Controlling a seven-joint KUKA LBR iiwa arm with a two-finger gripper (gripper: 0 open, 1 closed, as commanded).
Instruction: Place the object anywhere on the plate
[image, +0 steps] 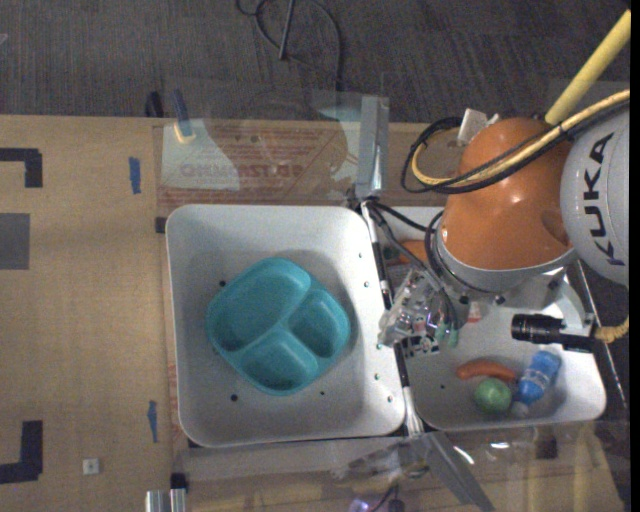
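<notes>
Gripper (415, 320): poised over the rim between the two bins, at the left edge of the right bin (585, 400); whether it is released or clenched cannot be told. Plate (278, 324): teal, three-sectioned, centred in the left bin (200, 250). Near right corner of right bin: green ball (492, 396), orange carrot-like piece (487, 369), blue bottle (537, 378), close together.

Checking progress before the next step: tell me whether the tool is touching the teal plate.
Apart. The camera view shows the tool over the divide between the bins, with bare white bin floor separating it from the teal plate.
</notes>
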